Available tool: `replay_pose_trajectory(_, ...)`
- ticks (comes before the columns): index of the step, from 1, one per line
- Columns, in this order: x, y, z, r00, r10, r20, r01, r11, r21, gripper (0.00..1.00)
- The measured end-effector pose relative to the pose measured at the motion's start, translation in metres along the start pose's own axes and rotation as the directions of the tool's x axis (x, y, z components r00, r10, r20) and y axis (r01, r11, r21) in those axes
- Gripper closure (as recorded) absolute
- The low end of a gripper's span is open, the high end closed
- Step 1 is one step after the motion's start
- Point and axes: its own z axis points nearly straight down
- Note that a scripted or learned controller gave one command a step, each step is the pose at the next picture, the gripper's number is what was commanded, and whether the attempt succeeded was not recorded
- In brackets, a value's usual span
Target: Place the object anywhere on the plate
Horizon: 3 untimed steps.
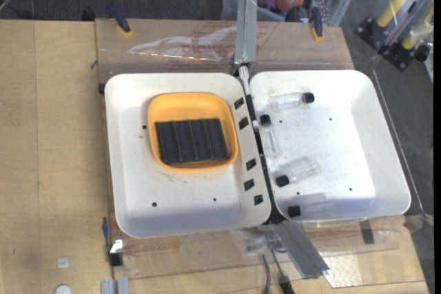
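Since the dark ribbed block (191, 141) is already lying flat on the orange plate (193, 103), I am judging the placing done, with nothing left to carry. The block is sitting toward the plate's near rim, its long axis running side to side across the plate, almost level, its ribs crossing that axis.

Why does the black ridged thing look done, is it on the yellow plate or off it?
On it. The black ridged block lies flat inside the yellow plate, in the left bin.
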Motion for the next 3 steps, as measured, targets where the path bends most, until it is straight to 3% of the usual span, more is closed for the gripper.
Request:
replay_pose_trajectory(1, -0.0002, 0.0001, 0.0002, 0.979, -0.202, 0.000, 0.202, 0.979, -0.001, 1.00)
replay_pose_trajectory(2, 0.0000, 0.0002, 0.0007, 0.828, -0.561, 0.002, 0.561, 0.828, -0.003, 1.00)
replay_pose_trajectory(3, -0.0001, 0.0003, 0.0009, 0.751, -0.660, 0.002, 0.660, 0.751, -0.003, 1.00)
